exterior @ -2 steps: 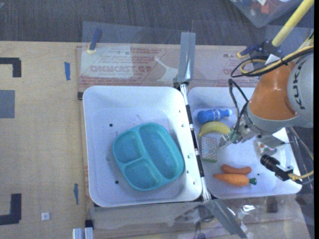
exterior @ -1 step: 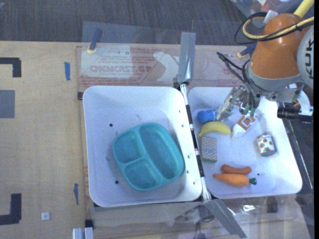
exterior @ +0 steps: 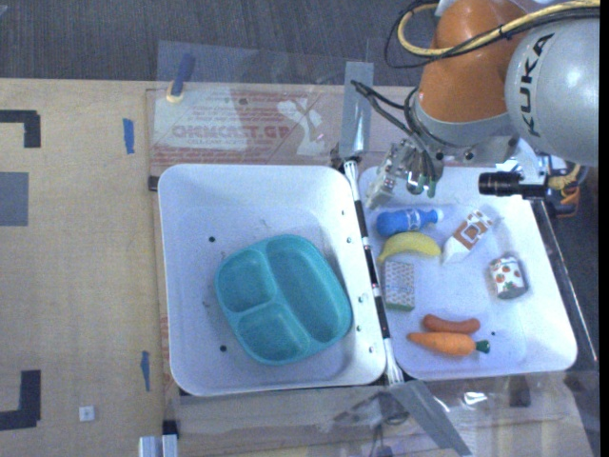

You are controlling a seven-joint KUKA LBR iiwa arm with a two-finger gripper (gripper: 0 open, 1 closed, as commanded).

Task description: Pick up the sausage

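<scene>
- Two shallow white bins sit side by side on a tan bench; the left bin [exterior: 190, 198] fills the middle of the frame, the right bin [exterior: 547, 284] lies at the right.
- The left bin holds a teal divided tray [exterior: 283, 298], lying slightly turned, in its lower half.
- The arm [exterior: 495, 60], grey with an orange band, enters from the upper right of the frame.
- The gripper [exterior: 407, 174] hangs over the upper left corner of the right bin, just above a blue bottle [exterior: 406, 220].
- Gripper state: the fingers are small and blurred in this view, so I cannot tell whether they stand wide or narrow. Nothing is visibly held between them.
- The sausage [exterior: 451, 325] lies in the lower middle of the right bin, lengthwise left to right, well apart from the gripper.
- A carrot [exterior: 443, 344] lies just below the sausage, roughly parallel and apparently touching it.
- A banana [exterior: 410, 247] lies directly below the blue bottle.
- A grey sponge-like block [exterior: 400, 285] sits below the banana, near the bin's left wall.
- A small carton [exterior: 471, 233] lies right of the banana, tilted.
- A strawberry-printed packet [exterior: 508, 276] rests toward the bin's right side.
</scene>
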